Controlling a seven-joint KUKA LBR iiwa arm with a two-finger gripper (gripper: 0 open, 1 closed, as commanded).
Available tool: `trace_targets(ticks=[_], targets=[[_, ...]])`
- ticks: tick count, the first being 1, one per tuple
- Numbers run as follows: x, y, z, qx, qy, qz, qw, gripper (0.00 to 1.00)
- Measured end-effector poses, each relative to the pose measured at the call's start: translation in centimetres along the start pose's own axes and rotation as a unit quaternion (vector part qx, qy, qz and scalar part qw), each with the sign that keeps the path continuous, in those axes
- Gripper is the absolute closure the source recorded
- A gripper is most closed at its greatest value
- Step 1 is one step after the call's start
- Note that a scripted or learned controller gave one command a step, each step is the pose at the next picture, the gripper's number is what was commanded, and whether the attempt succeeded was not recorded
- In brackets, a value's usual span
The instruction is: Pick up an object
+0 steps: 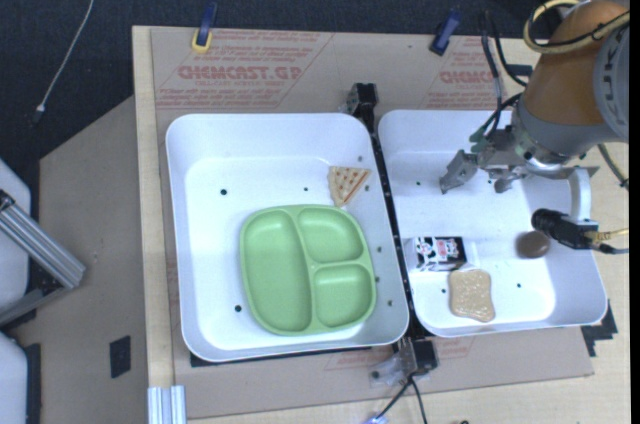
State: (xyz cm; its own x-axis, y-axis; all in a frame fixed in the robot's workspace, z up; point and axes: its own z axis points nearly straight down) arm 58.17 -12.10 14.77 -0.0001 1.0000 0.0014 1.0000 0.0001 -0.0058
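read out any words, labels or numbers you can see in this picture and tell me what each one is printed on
"CHEMCAST GP", in red, on the brown protective sheet covering the bench board behind the left bin.
The same red print repeats on the sheet behind the right bin, cut off by the arm; unreadable there.
The small black and white packet in the right bin has markings too small to read.

- Two bins, left bin and right bin: smooth white plastic, slight sheen.
- Divided plate, lower centre: matt pale green plastic.
- Counter: brown paper-faced board, red print, matt.
- Cracker: dry, pitted surface.
- Bread slice, lower right: rough, tan.
- Arm shell, upper right: glossy orange, grey metal-look below.
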Motion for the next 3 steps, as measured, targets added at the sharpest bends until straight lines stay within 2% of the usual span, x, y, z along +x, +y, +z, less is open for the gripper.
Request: trace_targets(ticks=[1,2,3], targets=[[0.2,0.1,4.3,0.0,0.0,0.0,1.0,0.0],[0.2,0.3,3.0,-0.003,-0.001,0.0,1.0,1.0],[-0.1,0.4,-1.4,-0.006,-0.002,0.0,1.0,1.0]])
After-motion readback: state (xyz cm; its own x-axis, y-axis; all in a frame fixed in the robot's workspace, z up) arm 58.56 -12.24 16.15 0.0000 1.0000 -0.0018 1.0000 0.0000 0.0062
